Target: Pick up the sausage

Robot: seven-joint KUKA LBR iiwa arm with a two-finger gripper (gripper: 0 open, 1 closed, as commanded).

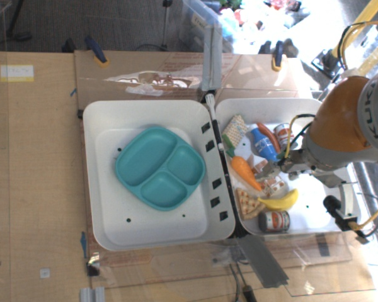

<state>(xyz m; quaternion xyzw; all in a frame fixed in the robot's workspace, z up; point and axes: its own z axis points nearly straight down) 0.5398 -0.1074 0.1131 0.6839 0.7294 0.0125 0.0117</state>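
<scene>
While glossy and tubular, the sausage [270, 136] lies beside a tapered carrot [246, 172].

Likely robotics lab: grey-orange arm [346, 121], white bins [107, 168], toy clutter tub [239, 5].

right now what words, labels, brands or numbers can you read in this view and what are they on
"KU": large dark letters, cut off at the picture's edge, on the grey robot arm above its orange band.
Short tin can with a red and white label in the right white bin: print too blurred to read.
Blue can in that bin: print too small to read.
White sticker on the wooden bench: blurred, unreadable.
</scene>
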